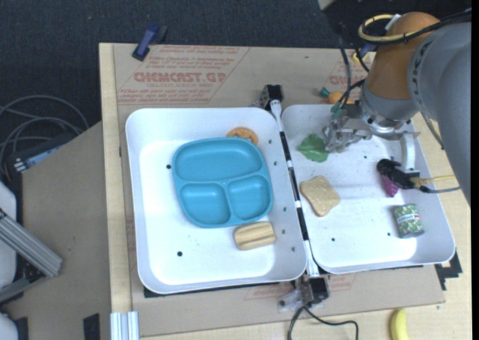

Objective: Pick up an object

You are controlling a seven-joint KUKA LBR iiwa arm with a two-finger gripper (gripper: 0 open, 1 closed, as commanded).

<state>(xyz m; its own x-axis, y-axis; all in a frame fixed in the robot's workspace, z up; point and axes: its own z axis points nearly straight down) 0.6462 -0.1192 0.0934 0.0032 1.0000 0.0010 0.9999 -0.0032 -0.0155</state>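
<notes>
We start in the left bin (150, 204), where a blue divided tray (222, 181) sits mid-bin, a round cookie (242, 135) just behind it and a tan bread roll (254, 235) touching its front edge. Right of the tray, in the right bin (359, 252), lies a bread slice (320, 195), then a green leaf (313, 148) with the gripper (338, 136) right at it; we cannot tell its grip. Farther right, a purple piece (390, 180) and a green block (408, 220).
</notes>
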